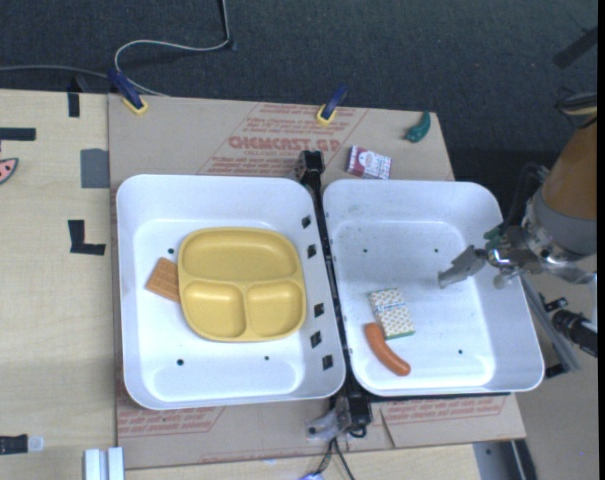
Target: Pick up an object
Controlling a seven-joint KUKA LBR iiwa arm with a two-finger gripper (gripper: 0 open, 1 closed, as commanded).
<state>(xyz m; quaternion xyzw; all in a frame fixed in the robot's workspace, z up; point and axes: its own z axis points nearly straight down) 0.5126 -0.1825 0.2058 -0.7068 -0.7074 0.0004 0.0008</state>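
Observation:
In the right bin (pixel 422 203) lie a small pale patterned block (pixel 392 315) and, just in front of it, an orange sausage-shaped piece (pixel 387 350). My gripper (pixel 479 272) hangs over the bin's right side, up and to the right of the block and clear of both things. Its fingers (pixel 456 272) are spread open with nothing between them. The left bin (pixel 142 368) holds a yellow divided plate (pixel 244 281), and a tan wafer (pixel 163 280) is tucked against the plate's left edge.
Behind the bins, on the cardboard sheet, lie a small red-and-white packet (pixel 368 162) and a green item (pixel 418 127). Two yellow clips (pixel 331 109) pin the sheet's far edge. A black bracket (pixel 310 165) joins the bins at the back.

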